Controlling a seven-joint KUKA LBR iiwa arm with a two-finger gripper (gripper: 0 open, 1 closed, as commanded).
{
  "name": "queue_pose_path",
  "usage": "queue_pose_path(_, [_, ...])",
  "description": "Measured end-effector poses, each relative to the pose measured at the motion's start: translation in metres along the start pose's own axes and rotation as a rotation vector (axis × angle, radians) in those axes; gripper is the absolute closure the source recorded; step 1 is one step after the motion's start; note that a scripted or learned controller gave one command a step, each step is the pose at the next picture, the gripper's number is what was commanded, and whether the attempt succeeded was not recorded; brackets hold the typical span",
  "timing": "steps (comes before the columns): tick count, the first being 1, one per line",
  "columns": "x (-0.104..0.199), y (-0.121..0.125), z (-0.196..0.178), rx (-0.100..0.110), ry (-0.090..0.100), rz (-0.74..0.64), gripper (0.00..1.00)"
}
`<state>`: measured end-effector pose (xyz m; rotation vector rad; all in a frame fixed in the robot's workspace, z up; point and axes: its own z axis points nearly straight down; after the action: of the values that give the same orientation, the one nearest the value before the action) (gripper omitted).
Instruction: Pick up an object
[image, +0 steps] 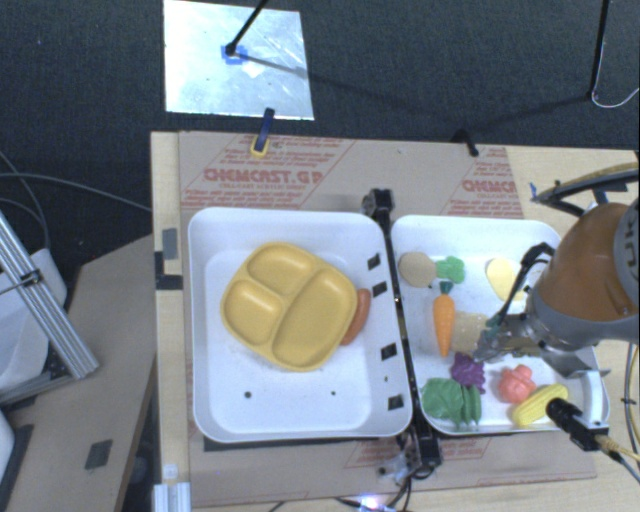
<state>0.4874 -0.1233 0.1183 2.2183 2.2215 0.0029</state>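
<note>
The right white bin (470, 228) holds several toy foods. An orange carrot (443, 318) lies near its middle, with a beige round piece (417, 267) and a small green piece (451, 268) above it. A purple grape bunch (466, 369), a green leafy piece (452, 399), a red-pink piece (516, 383) and a yellow piece (536, 404) lie along the front. A pale yellow piece (502, 274) sits further back. My gripper (493, 340) is low in this bin, just right of the carrot and above the grapes, next to a tan object (469, 326).
The left white bin (215, 400) holds a yellow divided plate (288, 305) with a reddish sausage (357, 314) at its right edge. A black divider (392, 300) runs between the bins. The arm's grey and orange body (590, 270) covers the right bin's right side.
</note>
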Motion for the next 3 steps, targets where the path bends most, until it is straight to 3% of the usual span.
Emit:
queue_pose_path(1, [0.112,0.001,-0.07,-0.005,0.004,-0.014,1.0])
queue_pose_path(2, [0.155,0.0,-0.088,-0.001,0.001,-0.007,1.0])
queue_pose_path(3, [0.201,0.0,-0.072,0.004,0.002,-0.006,1.0])
